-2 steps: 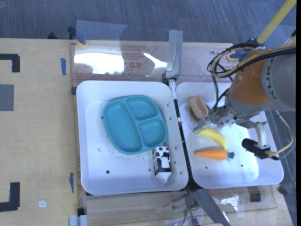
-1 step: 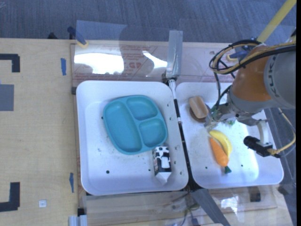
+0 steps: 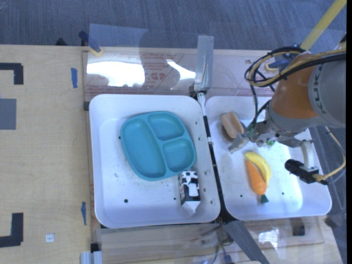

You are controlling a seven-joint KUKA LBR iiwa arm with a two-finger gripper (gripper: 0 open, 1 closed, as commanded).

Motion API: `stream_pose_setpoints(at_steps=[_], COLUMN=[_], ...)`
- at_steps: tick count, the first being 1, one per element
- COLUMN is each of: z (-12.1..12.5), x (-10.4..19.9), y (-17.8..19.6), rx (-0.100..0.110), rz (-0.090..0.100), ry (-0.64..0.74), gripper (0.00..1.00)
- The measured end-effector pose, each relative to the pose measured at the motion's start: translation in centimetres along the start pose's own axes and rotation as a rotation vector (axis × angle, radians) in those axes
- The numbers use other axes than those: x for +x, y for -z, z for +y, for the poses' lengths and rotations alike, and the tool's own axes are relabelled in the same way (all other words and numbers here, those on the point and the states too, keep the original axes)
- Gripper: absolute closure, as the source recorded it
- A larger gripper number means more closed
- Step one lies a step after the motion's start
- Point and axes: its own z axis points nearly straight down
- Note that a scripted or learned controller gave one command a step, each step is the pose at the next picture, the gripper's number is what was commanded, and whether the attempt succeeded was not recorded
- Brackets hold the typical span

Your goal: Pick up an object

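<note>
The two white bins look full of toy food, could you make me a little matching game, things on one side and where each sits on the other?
Things:
1. blue divided plate
2. milk carton
3. bread roll
4. carrot

Places:
A. right bin, far end, just left of the arm's wrist
B. left bin, near right corner, lying on its side
C. right bin, middle, touching the banana
D. left bin, middle, taking up most of the floor

Pairs: 1-D, 2-B, 3-A, 4-C
</note>
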Motion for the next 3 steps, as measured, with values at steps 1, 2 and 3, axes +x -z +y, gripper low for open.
stream_pose_setpoints(at_steps=[1, 2, 3], z=[-6.6, -6.3, -0.1], x=[0.6, 0.5, 6.1], y=[-1.1, 0.1, 8.9], rx=[0.007, -0.001, 0.004], rz=[0.002, -0.001, 0.004], ry=[0.018, 0.016, -0.119], gripper=[0.0, 1.0, 1.0])
